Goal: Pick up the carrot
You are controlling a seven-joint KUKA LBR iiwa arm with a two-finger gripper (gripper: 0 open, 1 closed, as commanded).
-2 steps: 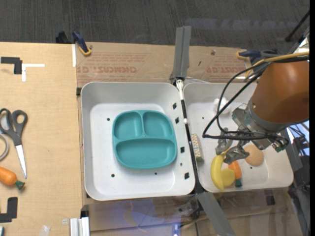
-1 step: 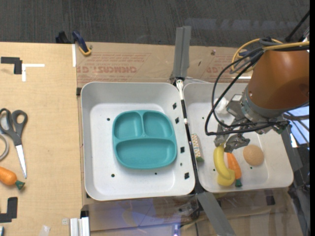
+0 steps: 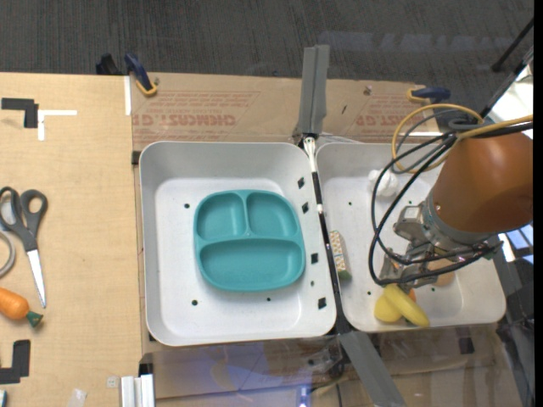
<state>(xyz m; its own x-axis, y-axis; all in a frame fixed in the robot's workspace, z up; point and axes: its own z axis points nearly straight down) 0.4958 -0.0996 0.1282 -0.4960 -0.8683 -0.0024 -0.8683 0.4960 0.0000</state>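
Beside the teal plate, which lies flat in the middle of the left bin, everything else can be placed. That plate is smooth plastic with rounded corners, split into two small upper wells and one long lower well. The left bin is shallow, white and glossy, with small dark holes in its floor. Right of the plate, past the shared rim, sits the right bin, of the same white make. A yellow banana, curved and matte, lies at its lower part, and a narrow patterned strip rests along its left wall, just beside the divider. The arm, with a broad orange-brown dome and looping black and yellow cables, hangs over the right bin; the pincer is just above the banana, and I cannot tell how it stands. Far left of the plate, out on the bare wooden bench, lies the carrot, orange with a green stub. Grey-handled scissors lie just above it.
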